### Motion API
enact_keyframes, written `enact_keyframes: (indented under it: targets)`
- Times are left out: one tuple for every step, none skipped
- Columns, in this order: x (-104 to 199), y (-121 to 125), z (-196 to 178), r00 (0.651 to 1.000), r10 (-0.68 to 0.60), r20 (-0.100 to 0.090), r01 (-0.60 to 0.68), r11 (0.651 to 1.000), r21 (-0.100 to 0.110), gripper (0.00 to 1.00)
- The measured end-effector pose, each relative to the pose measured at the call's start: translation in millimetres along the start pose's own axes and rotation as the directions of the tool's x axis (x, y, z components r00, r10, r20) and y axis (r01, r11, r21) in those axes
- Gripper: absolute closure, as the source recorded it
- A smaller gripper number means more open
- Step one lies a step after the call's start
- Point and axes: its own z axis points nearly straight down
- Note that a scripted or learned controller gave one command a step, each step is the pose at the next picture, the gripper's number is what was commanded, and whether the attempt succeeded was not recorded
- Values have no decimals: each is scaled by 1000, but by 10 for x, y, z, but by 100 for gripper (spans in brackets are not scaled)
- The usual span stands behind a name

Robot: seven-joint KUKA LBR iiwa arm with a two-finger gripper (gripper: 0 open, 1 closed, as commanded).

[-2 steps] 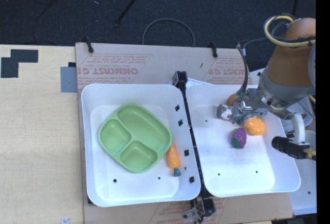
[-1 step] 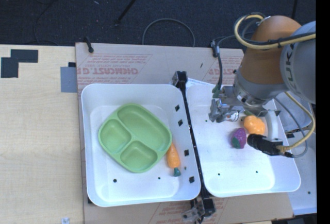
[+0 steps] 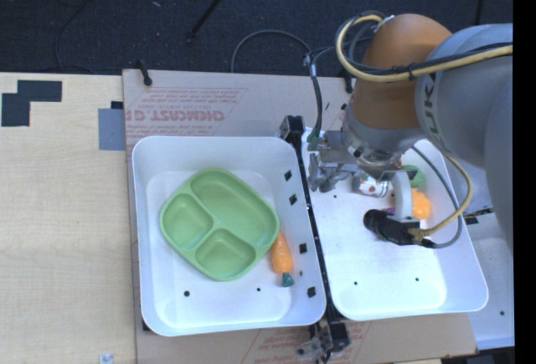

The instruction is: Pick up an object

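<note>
My gripper hangs low over the upper left part of the right bin, close to the wall between the two bins. Just right of it, partly under the wrist, lies a small white and red object. Farther right are an orange and yellow object and a bit of a green object, both partly hidden by the arm. In the left bin sits a green divided plate, with an orange toy carrot beside its right edge.
The big grey arm with its orange band covers the upper right of the right bin. A cardboard sheet lies under the bins. The dividing wall runs close to the gripper's left.
</note>
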Motion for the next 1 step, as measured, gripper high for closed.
enact_keyframes:
  targets:
    - [524,103,136,1000,1,1,-1,1000,1,100]
